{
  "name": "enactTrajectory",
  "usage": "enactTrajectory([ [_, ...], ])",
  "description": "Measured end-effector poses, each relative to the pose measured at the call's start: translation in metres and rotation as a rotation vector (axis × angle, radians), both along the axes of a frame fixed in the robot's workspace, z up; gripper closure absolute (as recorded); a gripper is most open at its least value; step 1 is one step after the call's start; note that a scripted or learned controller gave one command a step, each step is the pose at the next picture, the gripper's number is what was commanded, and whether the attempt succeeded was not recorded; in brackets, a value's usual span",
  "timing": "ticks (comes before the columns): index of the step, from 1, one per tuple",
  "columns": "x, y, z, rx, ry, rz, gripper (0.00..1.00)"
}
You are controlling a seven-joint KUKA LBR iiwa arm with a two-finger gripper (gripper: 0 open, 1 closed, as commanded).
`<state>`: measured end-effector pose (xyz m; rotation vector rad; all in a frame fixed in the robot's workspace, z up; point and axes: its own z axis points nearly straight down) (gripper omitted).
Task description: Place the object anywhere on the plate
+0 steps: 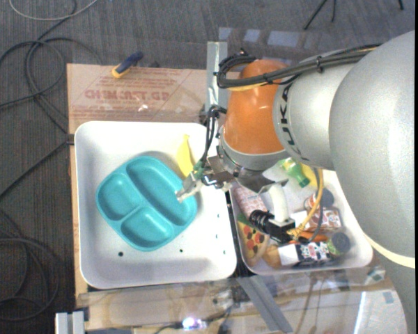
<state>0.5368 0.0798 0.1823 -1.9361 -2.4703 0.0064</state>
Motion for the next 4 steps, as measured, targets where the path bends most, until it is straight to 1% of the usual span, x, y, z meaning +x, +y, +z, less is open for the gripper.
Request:
enactTrajectory([
  [1, 0.0000, 0.0007, 0.0081, 0.001, 0.003, 0.001, 1.00],
  [2, -0.0001, 0.0007, 0.0080, 0.001, 0.003, 0.001, 0.00],
  [3, 0.0001, 0.0011, 0.0161, 0.001, 0.005, 0.002, 1.00],
  [4, 0.0001, 0.0010, 0.0161, 0.001, 0.006, 0.002, 0.00],
])
